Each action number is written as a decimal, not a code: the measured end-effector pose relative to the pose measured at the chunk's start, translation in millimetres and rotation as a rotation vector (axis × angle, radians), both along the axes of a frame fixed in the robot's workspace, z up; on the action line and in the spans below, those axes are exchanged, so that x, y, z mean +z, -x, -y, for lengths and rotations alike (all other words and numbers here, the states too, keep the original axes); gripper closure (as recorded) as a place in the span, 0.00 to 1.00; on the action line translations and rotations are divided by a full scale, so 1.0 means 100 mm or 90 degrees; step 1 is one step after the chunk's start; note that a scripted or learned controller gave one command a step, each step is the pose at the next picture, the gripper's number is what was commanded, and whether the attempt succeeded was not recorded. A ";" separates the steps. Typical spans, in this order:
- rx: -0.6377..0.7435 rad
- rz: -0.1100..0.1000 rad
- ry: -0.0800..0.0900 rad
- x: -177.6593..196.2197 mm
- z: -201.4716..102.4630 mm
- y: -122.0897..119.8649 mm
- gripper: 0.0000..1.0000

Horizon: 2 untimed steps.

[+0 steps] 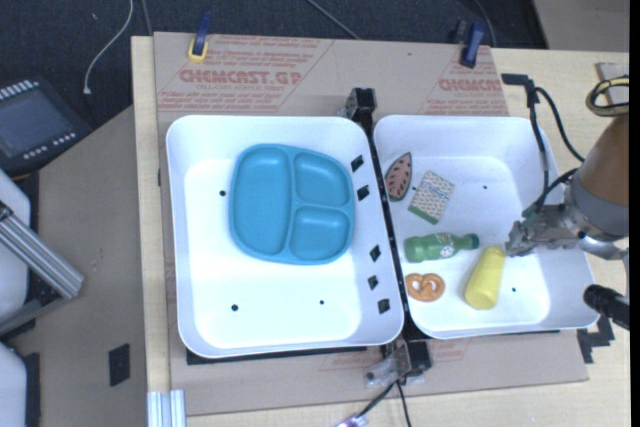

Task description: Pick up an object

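The right bin holds several small objects: a watermelon slice, a green-patterned square packet, a green bottle lying on its side, a pretzel and a yellow cylinder. My gripper reaches in from the right, low over the right bin's right half. It sits just above and to the right of the yellow cylinder's upper end. Nothing shows in its grasp.
A blue divided plate lies in the left bin. A black divider with clips runs between the bins. A black cable trails over the right bin's far right corner. Clamps hold the board's far edge.
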State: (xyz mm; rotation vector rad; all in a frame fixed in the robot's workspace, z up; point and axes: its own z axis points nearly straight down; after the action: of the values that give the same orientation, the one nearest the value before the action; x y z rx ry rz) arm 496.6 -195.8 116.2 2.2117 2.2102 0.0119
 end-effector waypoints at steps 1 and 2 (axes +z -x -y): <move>0.001 -0.007 -0.002 0.43 0.03 -0.02 1.00; 0.001 -0.006 -0.002 1.07 0.05 -0.02 1.00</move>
State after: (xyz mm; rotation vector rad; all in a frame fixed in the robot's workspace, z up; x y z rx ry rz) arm 498.6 -201.1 223.7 2.2151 2.2181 0.0046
